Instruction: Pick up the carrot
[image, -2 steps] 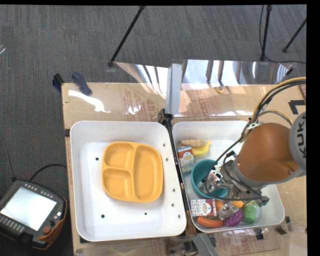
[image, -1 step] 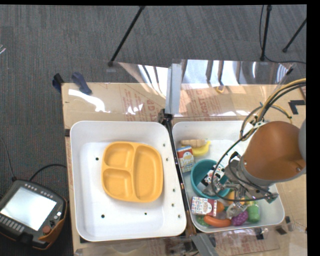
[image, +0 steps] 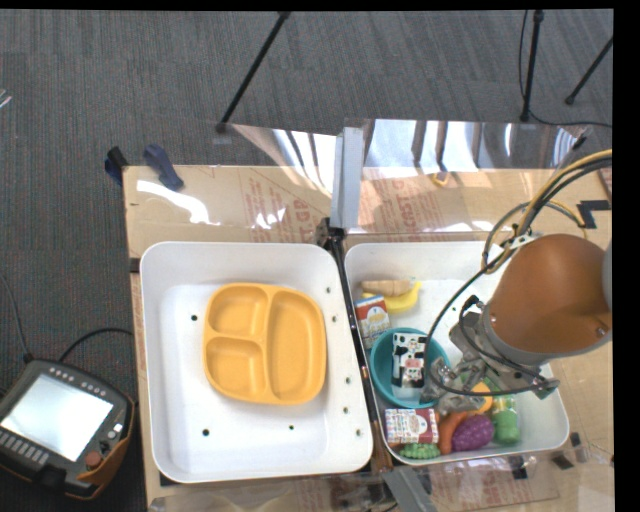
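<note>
The carrot (image: 450, 432) is a short orange piece near the front of the right bin (image: 452, 258), wedged between a red-and-white carton (image: 411, 425) and a purple bunch of grapes (image: 474, 432). My gripper (image: 468, 385) hangs low over the same bin, just behind and slightly right of the carrot, under the arm's big orange band (image: 550, 295). The wrist hides part of the toys beneath it. Nothing can be made out between the gripper's tips.
A teal bowl (image: 384, 368) holding a cow-print carton (image: 407, 360) sits left of the gripper. Behind it are a banana (image: 401, 292) and a small carton (image: 372, 314). A green toy (image: 507, 426) lies at the front right. The left bin (image: 170, 300) holds a yellow divided plate (image: 265, 343).
</note>
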